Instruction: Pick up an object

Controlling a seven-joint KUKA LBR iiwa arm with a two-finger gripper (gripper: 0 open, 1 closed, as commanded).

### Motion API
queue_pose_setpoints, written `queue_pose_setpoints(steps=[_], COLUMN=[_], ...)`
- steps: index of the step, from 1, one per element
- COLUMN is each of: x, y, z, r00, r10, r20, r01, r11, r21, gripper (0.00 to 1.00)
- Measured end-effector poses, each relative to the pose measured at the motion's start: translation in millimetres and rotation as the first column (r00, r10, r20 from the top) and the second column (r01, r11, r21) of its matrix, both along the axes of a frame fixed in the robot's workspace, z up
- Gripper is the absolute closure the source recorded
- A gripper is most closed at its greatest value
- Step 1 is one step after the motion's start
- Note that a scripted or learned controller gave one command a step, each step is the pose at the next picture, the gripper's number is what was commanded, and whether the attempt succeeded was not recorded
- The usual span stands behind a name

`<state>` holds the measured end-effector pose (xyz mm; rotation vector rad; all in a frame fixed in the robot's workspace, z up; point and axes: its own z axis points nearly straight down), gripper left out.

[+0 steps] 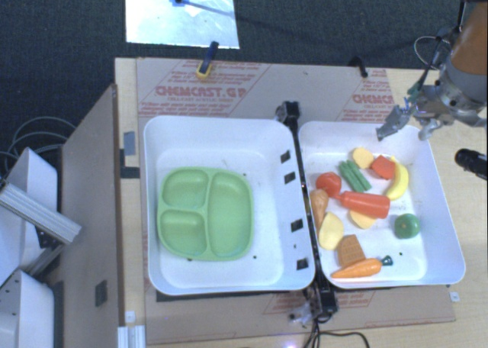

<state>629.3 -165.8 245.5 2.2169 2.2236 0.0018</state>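
Hovering over the far right corner of the right bin (pixel 442 209), my gripper (pixel 406 127) hangs with fingers spread apart, holding nothing. Toy food clusters below and toward the near side; the closest piece, a yellow banana (pixel 399 180), lies lengthwise away from me.

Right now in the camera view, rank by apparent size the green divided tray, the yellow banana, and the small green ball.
1. Green divided tray, by far the largest.
2. Yellow banana.
3. Small green ball, smallest.
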Motion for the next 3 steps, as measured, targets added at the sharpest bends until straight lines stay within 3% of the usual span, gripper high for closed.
queue_pose_setpoints(steps=[1, 2, 3], x=[-24, -6, -5], y=[-38, -40, -41], z=[-77, -165, -149], r00=[1.0, 1.0, 1.0], r10=[-0.006, 0.001, 0.002], r20=[-0.007, -0.002, 0.002], r01=[0.006, -0.001, -0.002], r11=[1.0, 1.0, 1.0], r21=[0.0, 0.0, -0.003], gripper=[0.0, 0.0, 1.0])
